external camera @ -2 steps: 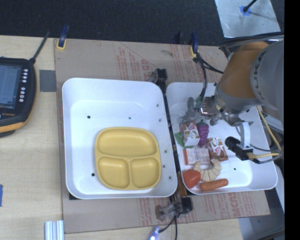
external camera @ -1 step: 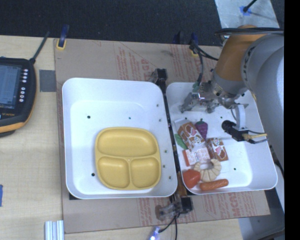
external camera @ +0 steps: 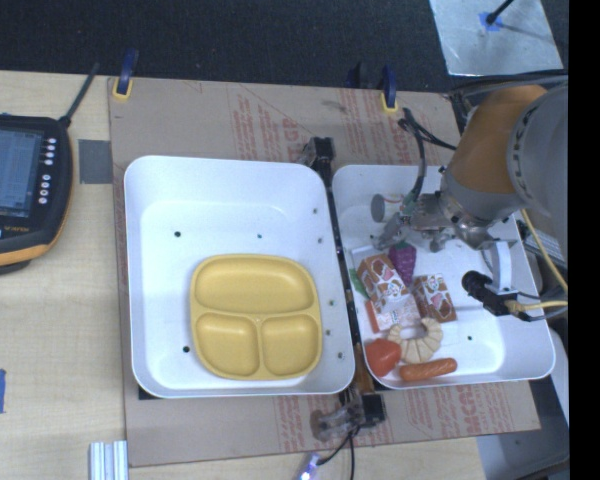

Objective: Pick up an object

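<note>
In the right bin [external camera: 510, 353] lies a cluster of toy foods. A purple piece [external camera: 404, 261] sits at the top of the cluster, with a red-brown snack packet [external camera: 382, 278] to its left and a second packet [external camera: 435, 296] to its right. Nearer the front are a pale croissant [external camera: 421, 340], a red tomato-like piece [external camera: 383, 356] and an orange sausage [external camera: 427, 370]. My gripper [external camera: 384, 223] hangs low over the bin's back left part, just above and left of the purple piece. It stands open, and only white bin floor shows between its fingers.
The left bin [external camera: 160, 198] holds a yellow divided plate [external camera: 255, 315]. The arm with its orange band [external camera: 490, 133] covers the right bin's back right corner. A pendant with a screen [external camera: 15, 183] lies on the bench at far left.
</note>
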You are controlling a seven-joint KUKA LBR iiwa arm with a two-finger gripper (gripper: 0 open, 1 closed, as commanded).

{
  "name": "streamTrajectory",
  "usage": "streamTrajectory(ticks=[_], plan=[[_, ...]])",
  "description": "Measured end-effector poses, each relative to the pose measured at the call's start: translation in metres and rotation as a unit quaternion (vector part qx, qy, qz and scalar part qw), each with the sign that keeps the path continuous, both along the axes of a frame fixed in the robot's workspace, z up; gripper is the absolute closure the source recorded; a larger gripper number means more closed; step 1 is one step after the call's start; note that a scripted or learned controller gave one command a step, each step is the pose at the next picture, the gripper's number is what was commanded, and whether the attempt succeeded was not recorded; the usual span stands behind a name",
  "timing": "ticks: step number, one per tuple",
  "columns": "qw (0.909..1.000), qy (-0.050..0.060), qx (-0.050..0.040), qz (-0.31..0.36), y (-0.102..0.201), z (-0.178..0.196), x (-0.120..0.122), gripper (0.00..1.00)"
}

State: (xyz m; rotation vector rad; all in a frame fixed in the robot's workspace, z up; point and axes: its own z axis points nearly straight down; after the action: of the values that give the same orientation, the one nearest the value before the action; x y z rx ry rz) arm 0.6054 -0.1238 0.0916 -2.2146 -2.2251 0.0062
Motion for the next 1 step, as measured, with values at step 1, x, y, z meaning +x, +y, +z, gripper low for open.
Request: streamTrajectory(ticks=[1], plan=[[1.0000,-0.001,0.0000,-0.001,0.0294,0.0029,0.0517,0.00]])
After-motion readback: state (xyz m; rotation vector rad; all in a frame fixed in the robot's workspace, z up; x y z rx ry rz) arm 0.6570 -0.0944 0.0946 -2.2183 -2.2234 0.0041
